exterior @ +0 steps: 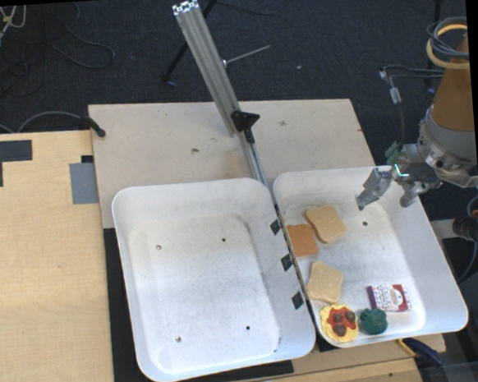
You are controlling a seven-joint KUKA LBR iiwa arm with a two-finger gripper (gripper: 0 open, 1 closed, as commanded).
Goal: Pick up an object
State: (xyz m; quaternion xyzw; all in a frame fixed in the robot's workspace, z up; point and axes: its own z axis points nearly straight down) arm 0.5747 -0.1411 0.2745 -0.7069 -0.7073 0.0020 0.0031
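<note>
- Looking down from the camera view, the claw (385,188) hangs over the top edge of the right bin (428,237), at about 1 o'clock on that bin.
- Its two fingers are spread apart, and nothing sits between them, so it holds nothing.
- The grey arm (452,128) with the orange band comes in from 3 o'clock.
- All the things to pick from lie in the right bin, toward 9 o'clock and 6 o'clock from its middle.
- A tan bread slice (326,223) lies closest to the claw, down toward 8 o'clock from it, but well apart from it.
- A darker toast piece (302,240) touches that slice on its 8 o'clock side, right by the bin's left wall.
- Another pale bread piece (325,284) lies below them, toward 6 o'clock.
- At the bin's bottom edge sit a small yellow plate with red food (340,322), a green lump (373,321) just beside it, and a little red and white packet (389,298) near 5 o'clock.
- The left bin (143,226) has no toys in it.
- Both bins rest on the desk (169,142).
- I think the job has hardly begun: no thing is lifted and no thing is touched.
- What is left, I think, is to move the claw over one thing, go down, close on it and lift it.
</note>
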